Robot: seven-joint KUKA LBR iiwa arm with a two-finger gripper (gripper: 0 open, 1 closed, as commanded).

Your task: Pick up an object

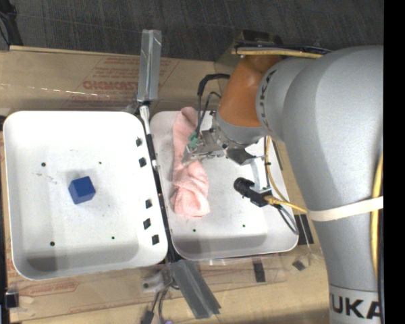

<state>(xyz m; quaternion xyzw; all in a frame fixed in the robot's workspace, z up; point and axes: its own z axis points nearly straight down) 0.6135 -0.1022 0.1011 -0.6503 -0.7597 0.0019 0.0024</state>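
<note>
Two shallow white bins sit side by side on a sheet of brown cardboard (67, 73), their inner edges nearly touching along a line of small black clips (147, 204). The left bin (27, 133) holds a single blue cube (82, 189), lying flat on the floor left of centre and well apart from every wall.

The right bin (223, 231) holds a pink cloth (190, 184), crumpled into a long bundle. It runs along the bin's left side from near the far wall down past the middle, with its bulkier end toward the near side.

The grey arm (337, 147) comes in from the right and covers much of the right bin's far corner. Its orange band (243, 100) shows just above the wrist. The gripper (196, 146) points down and to the left, and its tip is at the upper half of the cloth, against the pink folds. From this angle I cannot tell whether the jaws are open, closed, or clamped on the fabric, since the wrist and the folds hide the tip. The cloth rests on the bin floor along its whole visible length.

A grey metal bar (150, 59) stands at the far end of the gap between the bins, and another (196, 289) lies at the near end.
</note>
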